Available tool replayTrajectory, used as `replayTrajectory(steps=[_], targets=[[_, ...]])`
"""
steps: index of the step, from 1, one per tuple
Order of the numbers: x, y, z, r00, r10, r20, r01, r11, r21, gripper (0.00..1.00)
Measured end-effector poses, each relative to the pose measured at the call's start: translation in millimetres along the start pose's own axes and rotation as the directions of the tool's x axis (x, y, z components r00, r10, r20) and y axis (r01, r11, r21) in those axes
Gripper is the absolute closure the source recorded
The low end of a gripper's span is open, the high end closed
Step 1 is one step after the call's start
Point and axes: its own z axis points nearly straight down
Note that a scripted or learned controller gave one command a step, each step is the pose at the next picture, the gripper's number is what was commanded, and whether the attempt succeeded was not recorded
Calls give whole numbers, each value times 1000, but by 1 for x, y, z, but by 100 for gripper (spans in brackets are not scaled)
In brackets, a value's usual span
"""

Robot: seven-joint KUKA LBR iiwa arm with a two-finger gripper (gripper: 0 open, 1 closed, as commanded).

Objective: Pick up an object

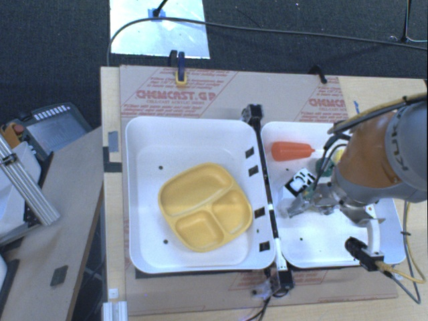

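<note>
An orange carrot-shaped object (291,150) lies at the far left of the right bin (314,253). Just below it sits a small black-and-white object (301,180). A bit of something yellow (338,155) peeks out from behind the arm. My gripper (294,208) reaches in from the right, low over the right bin's floor. Its tip sits just below the black-and-white object and near the divider between the bins. I see nothing held in it.
The left bin (144,179) holds a yellow divided plate (204,206) at its centre. The grey arm with its orange band (374,162) covers the right half of the right bin. A black clamp (253,114) sits at the far end of the divider.
</note>
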Motion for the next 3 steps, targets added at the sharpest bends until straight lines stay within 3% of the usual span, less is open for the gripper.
replayTrajectory(steps=[1, 3], targets=[[-1, 2, -13, 1000, 0, 1, 0, 1000, -6, 100], [2, 10, -140, 1000, -4, 3, 4, 1000, -13, 100]])
